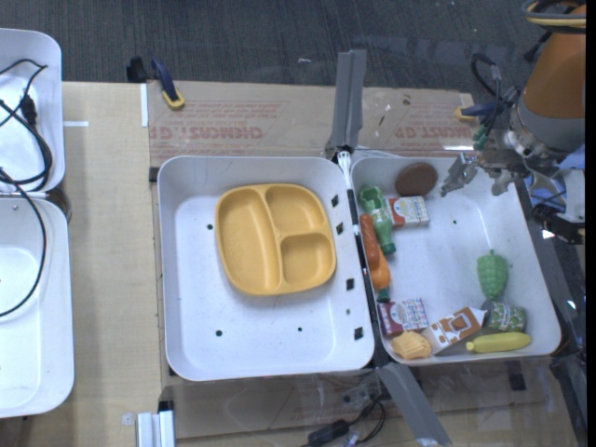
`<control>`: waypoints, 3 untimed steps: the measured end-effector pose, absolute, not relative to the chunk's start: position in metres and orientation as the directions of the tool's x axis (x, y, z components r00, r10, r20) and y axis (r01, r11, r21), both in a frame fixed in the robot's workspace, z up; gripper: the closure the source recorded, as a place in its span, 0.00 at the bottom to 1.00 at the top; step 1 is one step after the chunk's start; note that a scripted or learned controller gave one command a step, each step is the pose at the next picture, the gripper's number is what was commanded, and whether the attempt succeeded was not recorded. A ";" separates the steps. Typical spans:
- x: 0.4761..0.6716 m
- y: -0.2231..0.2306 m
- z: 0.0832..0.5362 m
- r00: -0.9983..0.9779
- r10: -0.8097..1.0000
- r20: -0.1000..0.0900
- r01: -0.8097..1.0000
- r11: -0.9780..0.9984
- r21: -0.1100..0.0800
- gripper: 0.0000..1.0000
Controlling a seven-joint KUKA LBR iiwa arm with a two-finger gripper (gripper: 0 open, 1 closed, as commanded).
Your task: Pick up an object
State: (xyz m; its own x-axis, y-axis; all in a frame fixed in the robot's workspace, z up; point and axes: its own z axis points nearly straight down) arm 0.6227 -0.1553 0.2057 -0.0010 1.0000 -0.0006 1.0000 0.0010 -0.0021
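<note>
End effector (pixel 477 177) is hovering over the right white bin's (pixel 533 240) 1 o'clock corner, its two fingers spread apart and gripping nothing. Brown rounded lump (pixel 416 178) is lying just beside it at 9 o'clock. Green bumpy plastic vegetable (pixel 493 274) is sitting toward 5 o'clock, yellow plastic banana (pixel 498 343) along the near wall. Yellow three-compartment plastic plate (pixel 276 238) is resting in the left white bin (pixel 186 333).
</note>
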 end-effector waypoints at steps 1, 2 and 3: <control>0.627 -0.163 0.099 0.201 0.979 -0.001 0.979 -0.201 0.003 0.00; 0.656 -0.200 0.093 0.068 0.998 0.000 0.998 -0.068 0.001 0.00; 0.655 -0.173 0.092 0.197 0.980 -0.001 0.980 -0.197 0.000 0.00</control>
